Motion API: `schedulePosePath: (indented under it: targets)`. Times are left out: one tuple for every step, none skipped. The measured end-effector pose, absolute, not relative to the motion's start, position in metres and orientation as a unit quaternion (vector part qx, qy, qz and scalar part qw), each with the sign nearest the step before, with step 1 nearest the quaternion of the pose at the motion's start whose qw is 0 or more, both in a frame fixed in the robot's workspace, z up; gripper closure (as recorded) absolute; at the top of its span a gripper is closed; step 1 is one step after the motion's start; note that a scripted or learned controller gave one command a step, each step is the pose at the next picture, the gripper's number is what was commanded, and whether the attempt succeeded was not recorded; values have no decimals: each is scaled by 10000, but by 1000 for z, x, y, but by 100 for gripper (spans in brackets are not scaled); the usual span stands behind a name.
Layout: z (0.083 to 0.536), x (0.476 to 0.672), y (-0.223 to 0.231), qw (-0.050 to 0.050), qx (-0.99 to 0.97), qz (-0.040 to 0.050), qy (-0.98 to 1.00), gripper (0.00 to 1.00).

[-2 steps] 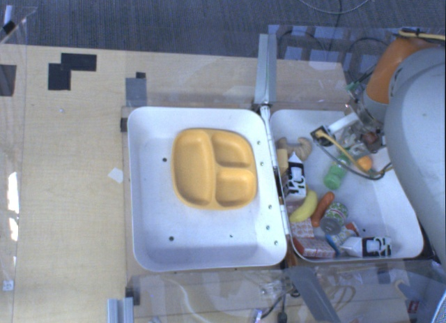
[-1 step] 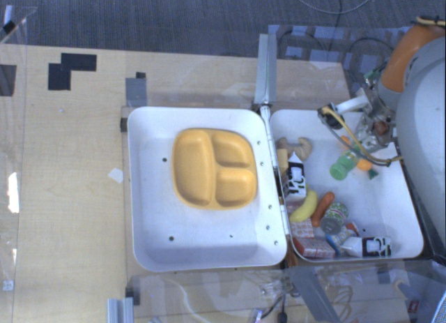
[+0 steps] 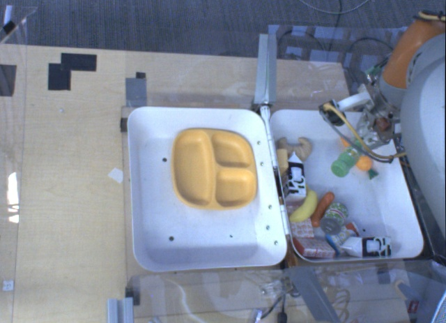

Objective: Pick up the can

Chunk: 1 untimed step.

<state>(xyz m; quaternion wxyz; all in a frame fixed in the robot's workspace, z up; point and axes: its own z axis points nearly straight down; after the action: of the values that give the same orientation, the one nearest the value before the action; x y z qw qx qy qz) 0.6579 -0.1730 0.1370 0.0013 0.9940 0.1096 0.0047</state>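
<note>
The can lies on its side near the front of the right bin, with a patterned green and red label and its grey end turned toward the front. My gripper hangs over the far right part of that bin, wrapped in cables, well behind the can and apart from it. Nothing is visibly held in it.
A green bottle and a small orange piece lie just below the gripper. A banana, a carrot, a white tube and small packets crowd around the can. The left bin holds a yellow divided tray.
</note>
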Motion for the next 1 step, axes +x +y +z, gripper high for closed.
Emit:
schedulePosePath:
  targets:
    - [172,659,-153,6,9942,30,1078,100]
